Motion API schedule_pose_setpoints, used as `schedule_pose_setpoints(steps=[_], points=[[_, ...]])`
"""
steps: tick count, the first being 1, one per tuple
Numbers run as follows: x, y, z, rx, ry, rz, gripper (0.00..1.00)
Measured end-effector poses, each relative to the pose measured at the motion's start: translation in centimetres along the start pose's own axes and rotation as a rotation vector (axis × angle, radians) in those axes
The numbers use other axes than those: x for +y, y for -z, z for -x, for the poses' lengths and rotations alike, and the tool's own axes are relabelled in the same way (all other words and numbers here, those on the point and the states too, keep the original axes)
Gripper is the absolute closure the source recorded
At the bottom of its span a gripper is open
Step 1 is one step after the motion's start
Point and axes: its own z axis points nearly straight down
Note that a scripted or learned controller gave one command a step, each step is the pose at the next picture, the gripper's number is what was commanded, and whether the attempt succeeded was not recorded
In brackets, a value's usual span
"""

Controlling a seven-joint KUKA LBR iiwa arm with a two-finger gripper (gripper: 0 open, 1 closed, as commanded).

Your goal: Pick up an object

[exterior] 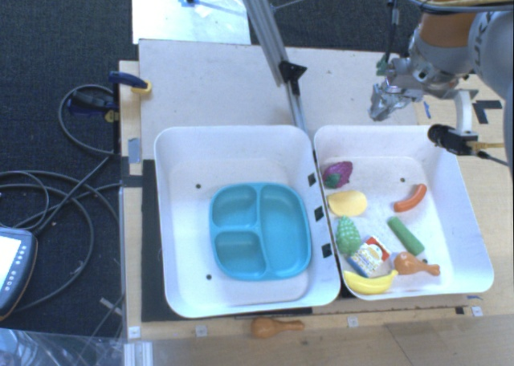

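Yellow plastic toy banana (pixel 369 281) lies nearest, crosswise, far below the robot's metal hand (pixel 388 104), which hovers above the right white bin (pixel 462 188); finger spacing unclear.

- I read the two shallow white bins (pixel 241 141) as smooth moulded plastic with a dull sheen.
- The blue sectioned tray (pixel 261 230) looks like glossy plastic to me.
- The small toy foods, such as the yellow banana (pixel 369 281) and orange-red sausage (pixel 410 197), appear smooth and plastic.
- The pale board bench top (pixel 217 83) looks matt.
- The gripper (pixel 391 103) shows bare grey metal.
- The dark floor covering (pixel 56 27) looks rough and woven.
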Motion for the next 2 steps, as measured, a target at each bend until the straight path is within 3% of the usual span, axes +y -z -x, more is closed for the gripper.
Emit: schedule_pose_setpoints(steps=[2], points=[[-3.5, -0.5, -10.2, 0.003, 0.005, -0.004, 1.0]])
